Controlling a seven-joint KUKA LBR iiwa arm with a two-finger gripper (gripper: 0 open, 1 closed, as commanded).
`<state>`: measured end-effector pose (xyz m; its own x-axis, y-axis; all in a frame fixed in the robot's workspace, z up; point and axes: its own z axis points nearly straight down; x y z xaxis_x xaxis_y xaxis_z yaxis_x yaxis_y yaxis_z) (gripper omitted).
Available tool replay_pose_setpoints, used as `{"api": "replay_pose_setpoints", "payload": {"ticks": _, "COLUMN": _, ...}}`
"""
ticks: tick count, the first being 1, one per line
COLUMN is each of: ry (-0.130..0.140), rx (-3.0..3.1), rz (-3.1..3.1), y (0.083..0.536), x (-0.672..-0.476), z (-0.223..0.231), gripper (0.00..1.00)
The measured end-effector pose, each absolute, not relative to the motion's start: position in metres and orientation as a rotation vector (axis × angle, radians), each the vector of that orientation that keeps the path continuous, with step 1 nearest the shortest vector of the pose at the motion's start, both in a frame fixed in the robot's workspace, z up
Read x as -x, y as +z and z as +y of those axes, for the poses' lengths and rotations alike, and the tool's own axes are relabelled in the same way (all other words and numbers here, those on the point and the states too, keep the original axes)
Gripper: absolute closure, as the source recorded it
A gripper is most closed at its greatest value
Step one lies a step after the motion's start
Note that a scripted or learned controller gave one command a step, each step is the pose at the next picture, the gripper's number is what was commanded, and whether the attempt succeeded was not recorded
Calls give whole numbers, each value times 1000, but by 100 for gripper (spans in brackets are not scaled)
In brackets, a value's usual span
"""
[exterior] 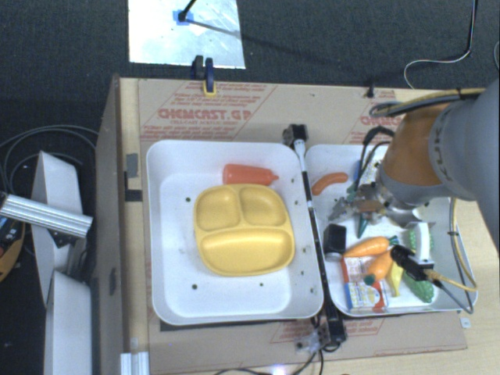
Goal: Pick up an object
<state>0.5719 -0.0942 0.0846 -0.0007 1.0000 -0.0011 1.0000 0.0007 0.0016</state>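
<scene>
Camera view, two bins [168, 209], one yellow plate [242, 229], tool [361, 207] grip unclear

Arm [461, 143]: bulky grey casing, rounded. Orange band [410, 151] wraps it above the wrist. Black cables [373, 141] loop beside the band.

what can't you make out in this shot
- Pincer: camera view; its fingers are dark, small and blurred, so open or shut is unclear.
- Right bin: the arm hides part of its floor.
- Orange piece: the yellow tray cuts off its lower edge.
</scene>
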Motion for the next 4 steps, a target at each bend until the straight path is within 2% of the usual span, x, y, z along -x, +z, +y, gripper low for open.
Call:
{"api": "replay_pose_setpoints", "payload": {"ticks": 1, "ry": 3, "rx": -2215, "rz": 2221, "y": 108, "x": -644, "z": -152, "gripper": 0}}
{"api": "replay_pose_setpoints", "payload": {"ticks": 2, "ry": 0, "rx": -2219, "rz": 2224, "y": 84, "x": -591, "z": -111, "gripper": 0}}
{"api": "replay_pose_setpoints", "payload": {"ticks": 3, "ry": 6, "rx": -2212, "rz": 2222, "y": 189, "x": -664, "z": -135, "gripper": 0}}
{"api": "replay_pose_setpoints", "payload": {"ticks": 4, "ry": 1, "rx": -2219, "rz": 2222, "y": 84, "x": -612, "z": -129, "gripper": 0}}
